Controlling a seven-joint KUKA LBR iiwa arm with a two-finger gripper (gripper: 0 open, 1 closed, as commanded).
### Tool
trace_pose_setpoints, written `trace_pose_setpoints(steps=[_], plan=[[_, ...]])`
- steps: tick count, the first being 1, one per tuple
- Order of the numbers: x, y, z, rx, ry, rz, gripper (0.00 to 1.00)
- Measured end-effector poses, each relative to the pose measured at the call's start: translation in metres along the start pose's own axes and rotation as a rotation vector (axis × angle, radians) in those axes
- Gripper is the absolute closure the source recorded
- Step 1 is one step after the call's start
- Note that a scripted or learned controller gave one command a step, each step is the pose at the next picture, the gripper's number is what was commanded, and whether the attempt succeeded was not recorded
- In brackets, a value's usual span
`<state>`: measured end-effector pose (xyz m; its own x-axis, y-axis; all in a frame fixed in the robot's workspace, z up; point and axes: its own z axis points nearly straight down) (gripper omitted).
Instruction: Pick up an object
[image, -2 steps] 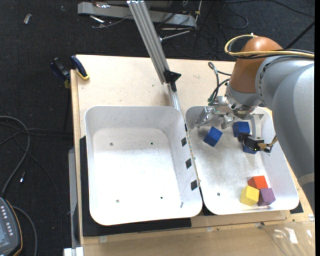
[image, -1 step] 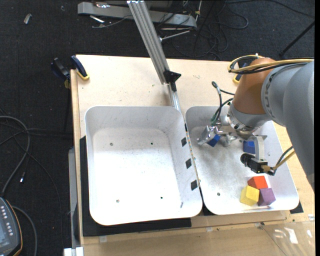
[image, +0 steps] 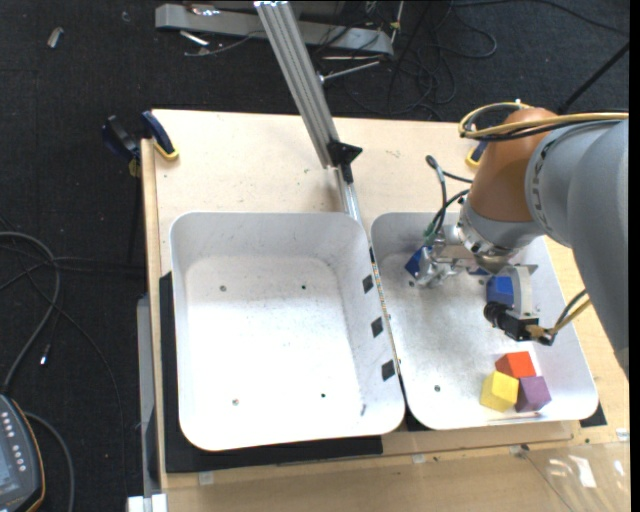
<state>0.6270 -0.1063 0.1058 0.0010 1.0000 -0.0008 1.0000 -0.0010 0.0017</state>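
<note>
— Blocks are sitting where, exactly?

— Three small blocks are lying clustered in the near right corner of the shallow white plastic right-hand bin (image: 440, 340): a yellow cube (image: 499, 391) at the front left, a purple cube (image: 533, 393) touching it on the right, and an orange-red cube (image: 518, 364) pressing against both from behind.

— And the arm?

— The grey jointed arm with its orange band (image: 505, 175) is reaching in from the right and hanging over the far half of that same bin. Its two-finger metal gripper (image: 428, 270) is pointing left, towards the divide between the bins, well apart from the cluster of cubes.

— Is the claw gripping anything?

— I cannot tell. Something small and blue (image: 415, 263) is showing right at the tip, but whether it is a part of the tool or a held item is unclear, and the spread of the claw is too small and cluttered to read.

— What about the other bin?

— The shallow white plastic left-hand bin (image: 190, 300) is lying just beside the right one on the pale wooden bench (image: 250, 160).
</note>
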Motion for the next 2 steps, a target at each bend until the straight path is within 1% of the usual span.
trace_pose_setpoints(steps=[1, 2], plan=[[0.0, 0.0, 0.0, 0.0, 0.001, 0.0, 0.0], [0.001, 0.038, 0.011, -0.002, 0.0, -0.004, 0.0]])
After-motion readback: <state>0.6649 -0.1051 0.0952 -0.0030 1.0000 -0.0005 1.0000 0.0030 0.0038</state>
